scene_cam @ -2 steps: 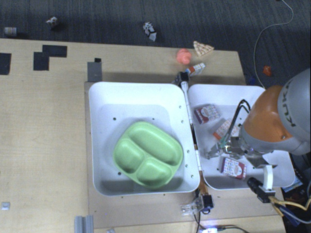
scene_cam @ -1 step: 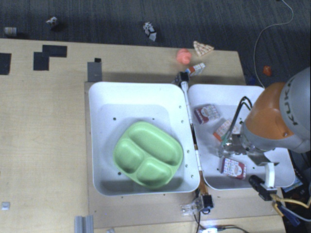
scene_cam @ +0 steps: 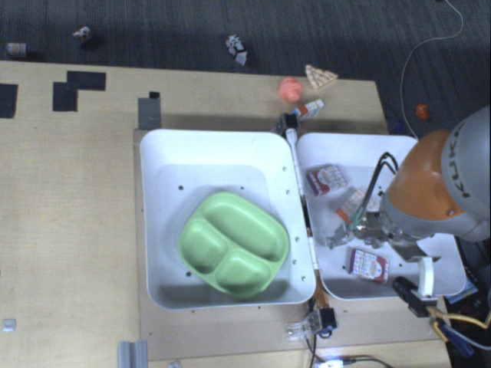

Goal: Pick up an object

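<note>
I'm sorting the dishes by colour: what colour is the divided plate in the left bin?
Light green plate, clearest in the camera view.

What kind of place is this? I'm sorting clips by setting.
Likely a robotics lab: a grey-and-orange arm reaches over two white bins on a wooden bench, with cables and stray objects on dark carpet.

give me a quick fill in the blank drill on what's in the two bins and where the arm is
1. The green divided tray lies in the ____ bin as the camera sees it.
2. The arm's band above the wrist is coloured ____.
3. The gripper is over the ____ bin as the camera sees it.
4. The red-and-white packet lies in the same bin as the ____.

Missing words: left; orange; right; gripper
</note>
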`<state>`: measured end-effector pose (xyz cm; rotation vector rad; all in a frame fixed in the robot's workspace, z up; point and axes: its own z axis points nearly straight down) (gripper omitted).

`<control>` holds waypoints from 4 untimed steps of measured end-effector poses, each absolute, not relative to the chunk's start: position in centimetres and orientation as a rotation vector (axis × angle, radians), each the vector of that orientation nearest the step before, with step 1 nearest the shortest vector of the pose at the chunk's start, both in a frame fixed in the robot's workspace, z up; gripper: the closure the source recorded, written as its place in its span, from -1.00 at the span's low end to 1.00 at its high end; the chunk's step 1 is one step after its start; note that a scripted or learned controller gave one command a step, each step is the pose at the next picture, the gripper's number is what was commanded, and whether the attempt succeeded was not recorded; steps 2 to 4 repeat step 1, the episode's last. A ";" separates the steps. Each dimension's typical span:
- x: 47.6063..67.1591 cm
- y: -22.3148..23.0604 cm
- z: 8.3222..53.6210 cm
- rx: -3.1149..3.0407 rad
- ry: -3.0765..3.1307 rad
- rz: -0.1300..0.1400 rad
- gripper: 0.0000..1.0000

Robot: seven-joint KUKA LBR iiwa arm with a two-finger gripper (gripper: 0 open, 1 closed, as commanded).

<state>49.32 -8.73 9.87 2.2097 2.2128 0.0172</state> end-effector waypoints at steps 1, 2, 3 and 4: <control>48.9 -8.5 8.8 2.217 2.214 0.009 -1.00; 48.9 -8.5 8.8 2.217 2.214 0.009 -1.00; 48.9 -8.5 8.8 2.217 2.214 0.009 -1.00; 48.9 -8.5 8.8 2.217 2.214 0.009 -1.00</control>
